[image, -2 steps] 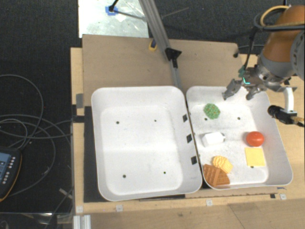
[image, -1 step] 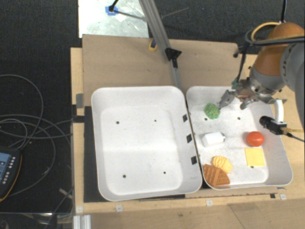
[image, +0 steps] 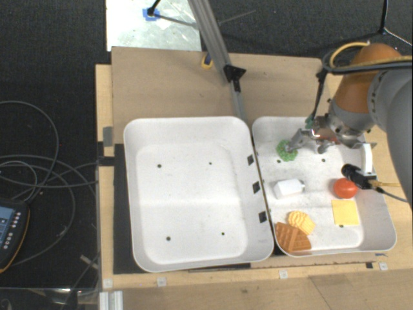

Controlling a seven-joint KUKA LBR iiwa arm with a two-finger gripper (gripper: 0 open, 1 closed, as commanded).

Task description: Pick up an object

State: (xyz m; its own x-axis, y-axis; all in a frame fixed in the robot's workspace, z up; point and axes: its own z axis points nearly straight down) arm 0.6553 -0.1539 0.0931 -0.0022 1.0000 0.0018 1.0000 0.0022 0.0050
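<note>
my gripper (image: 303,141) sits low in the right bin (image: 387,234), fingers spread apart beside the green piece (image: 286,150), grasping nothing; tomato (image: 345,188) lies apart.

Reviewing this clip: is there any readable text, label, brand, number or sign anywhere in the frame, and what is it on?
None can be read.
The handheld pendant at the left edge has a lit screen, but its contents are too small and blurred to read.
The blue mark on the pale floor panel at the top shows no letters.
The toy items in the right bin and the gripper show no legible print.
</note>
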